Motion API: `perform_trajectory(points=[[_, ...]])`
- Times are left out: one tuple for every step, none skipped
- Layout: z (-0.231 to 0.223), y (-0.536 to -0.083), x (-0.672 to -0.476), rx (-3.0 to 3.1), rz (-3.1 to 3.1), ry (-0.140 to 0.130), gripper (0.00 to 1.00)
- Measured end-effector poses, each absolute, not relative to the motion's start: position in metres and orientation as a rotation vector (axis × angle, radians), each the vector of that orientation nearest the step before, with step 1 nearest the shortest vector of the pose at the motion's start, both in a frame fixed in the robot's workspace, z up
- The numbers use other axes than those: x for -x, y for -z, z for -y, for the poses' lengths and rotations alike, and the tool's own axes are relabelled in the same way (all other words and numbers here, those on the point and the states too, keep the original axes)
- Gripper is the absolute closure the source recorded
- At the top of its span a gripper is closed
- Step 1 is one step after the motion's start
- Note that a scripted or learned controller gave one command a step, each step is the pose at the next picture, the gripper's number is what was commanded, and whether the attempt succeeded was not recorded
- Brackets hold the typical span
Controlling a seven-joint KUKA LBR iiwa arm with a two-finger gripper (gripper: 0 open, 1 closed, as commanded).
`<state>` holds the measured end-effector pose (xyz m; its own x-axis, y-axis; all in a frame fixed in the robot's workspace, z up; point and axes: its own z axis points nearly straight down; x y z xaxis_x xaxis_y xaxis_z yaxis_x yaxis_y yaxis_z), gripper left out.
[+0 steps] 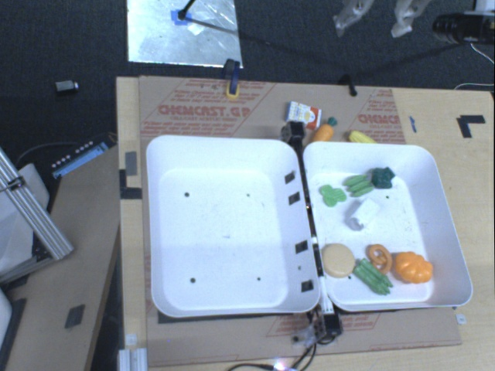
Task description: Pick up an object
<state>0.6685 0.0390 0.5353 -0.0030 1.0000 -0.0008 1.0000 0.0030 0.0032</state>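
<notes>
My gripper (377, 15) hangs high at the top right, above the back of the bench, its two pale fingers spread open with nothing between them. Below it, the right bin (445, 207) holds several toy foods: a dark green broccoli (382, 178), green pods (359, 183), a green leaf piece (332, 195), a white block (362, 212), a tan bun (338, 260), a pretzel (378, 255), a green bean bundle (373, 277) and an orange pumpkin (412, 267).
The left bin (166, 207) lies beside the right one. Behind the bins on the cardboard sit a small carton (302, 114), a carrot (323, 132) and a yellow piece (360, 137). A yellow-blue clamp (231, 79) stands at the back edge.
</notes>
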Motion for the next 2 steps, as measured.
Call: perform_trajectory(points=[[-0.0390, -0.5471, -0.6686, -2.211, -2.224, -0.006, 1.00], [-0.0390, -0.5467, -0.6686, -2.211, -2.224, -0.005, 0.00]])
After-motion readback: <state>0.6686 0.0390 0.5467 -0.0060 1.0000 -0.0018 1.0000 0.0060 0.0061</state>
